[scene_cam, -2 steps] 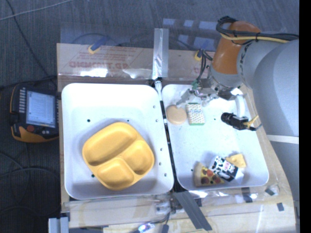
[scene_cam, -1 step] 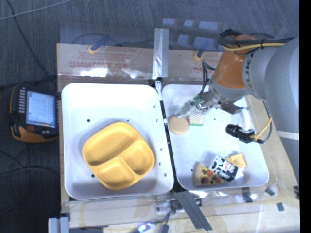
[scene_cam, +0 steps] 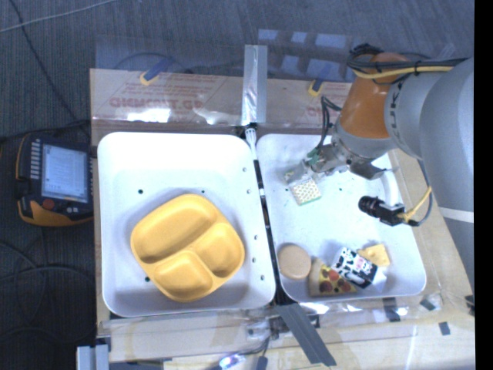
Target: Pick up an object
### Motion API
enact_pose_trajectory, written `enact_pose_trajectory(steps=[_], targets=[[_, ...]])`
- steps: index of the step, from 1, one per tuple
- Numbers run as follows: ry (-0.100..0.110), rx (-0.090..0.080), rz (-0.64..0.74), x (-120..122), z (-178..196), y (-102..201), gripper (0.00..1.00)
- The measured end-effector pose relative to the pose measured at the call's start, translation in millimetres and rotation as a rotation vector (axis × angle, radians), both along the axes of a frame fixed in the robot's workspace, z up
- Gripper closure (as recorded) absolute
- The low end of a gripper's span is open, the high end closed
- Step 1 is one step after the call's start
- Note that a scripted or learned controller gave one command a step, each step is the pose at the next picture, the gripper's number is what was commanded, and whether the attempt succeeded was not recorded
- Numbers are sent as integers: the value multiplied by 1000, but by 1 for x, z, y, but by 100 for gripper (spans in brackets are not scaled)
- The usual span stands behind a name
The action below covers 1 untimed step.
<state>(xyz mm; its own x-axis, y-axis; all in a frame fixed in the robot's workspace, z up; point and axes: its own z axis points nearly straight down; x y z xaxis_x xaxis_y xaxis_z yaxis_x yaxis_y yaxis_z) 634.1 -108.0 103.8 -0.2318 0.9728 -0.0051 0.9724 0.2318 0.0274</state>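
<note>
We see the gripper [scene_cam: 308, 177] low over the right bin [scene_cam: 408, 280] at its far left, touching a small dotted white object [scene_cam: 307, 191] lying just nearer, though its grasp we cannot tell.

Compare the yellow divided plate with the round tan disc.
The yellow divided plate lies in the left bin; the round tan disc lies in the right bin. The plate is far larger. It has three compartments; the disc looks plain. Both lie flat.
</note>
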Motion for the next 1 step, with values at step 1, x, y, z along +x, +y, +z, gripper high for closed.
enact_pose_trajectory(steps=[1], targets=[[35,-1,-174,-9,87,66,100]])
